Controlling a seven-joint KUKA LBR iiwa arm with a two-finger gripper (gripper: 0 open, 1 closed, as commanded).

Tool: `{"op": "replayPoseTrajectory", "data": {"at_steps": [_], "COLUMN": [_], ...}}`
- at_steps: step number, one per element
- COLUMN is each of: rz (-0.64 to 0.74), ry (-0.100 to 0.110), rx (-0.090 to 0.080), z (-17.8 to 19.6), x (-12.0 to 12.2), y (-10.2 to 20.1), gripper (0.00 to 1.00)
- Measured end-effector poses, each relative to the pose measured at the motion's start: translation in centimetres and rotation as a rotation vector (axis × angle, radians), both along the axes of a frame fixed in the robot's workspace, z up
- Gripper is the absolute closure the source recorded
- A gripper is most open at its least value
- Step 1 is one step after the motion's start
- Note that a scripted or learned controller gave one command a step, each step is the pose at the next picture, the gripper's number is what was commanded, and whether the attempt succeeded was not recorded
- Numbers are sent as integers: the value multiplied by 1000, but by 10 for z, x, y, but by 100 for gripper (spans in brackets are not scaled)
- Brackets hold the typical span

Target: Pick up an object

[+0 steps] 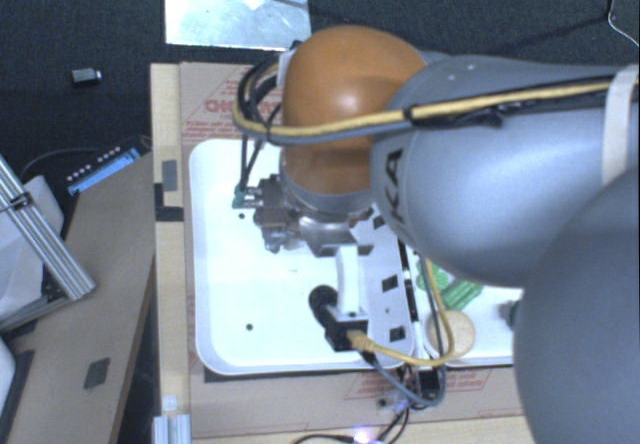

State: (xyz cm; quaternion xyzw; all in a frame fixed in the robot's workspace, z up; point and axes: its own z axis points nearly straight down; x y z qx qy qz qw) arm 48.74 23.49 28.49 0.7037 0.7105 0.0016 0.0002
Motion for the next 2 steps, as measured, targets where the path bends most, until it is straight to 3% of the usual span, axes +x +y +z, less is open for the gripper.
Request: {"op": "replayPoseTrajectory", "data": {"at_steps": [2], "rz": [11], "ry": [-1], "rx": [0], "z": [20], "x": [1], "y": [1], "gripper": [100]}}
